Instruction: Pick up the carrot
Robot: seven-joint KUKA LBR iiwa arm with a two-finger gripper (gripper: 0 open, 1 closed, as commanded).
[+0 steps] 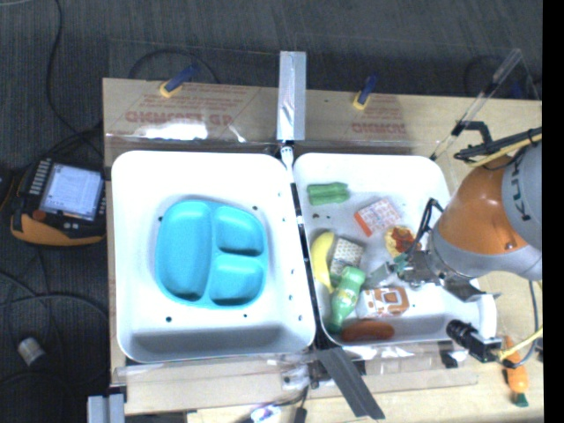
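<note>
Low at the front of the right bin (441, 173) lies a brown sausage (367, 330), with a green bottle (345, 291) just behind. Beyond them the gripper (408, 265) hangs low; whether it grasps anything I cannot tell. What looks like the carrot (401, 236), orange-red, lies just beyond it.
</note>
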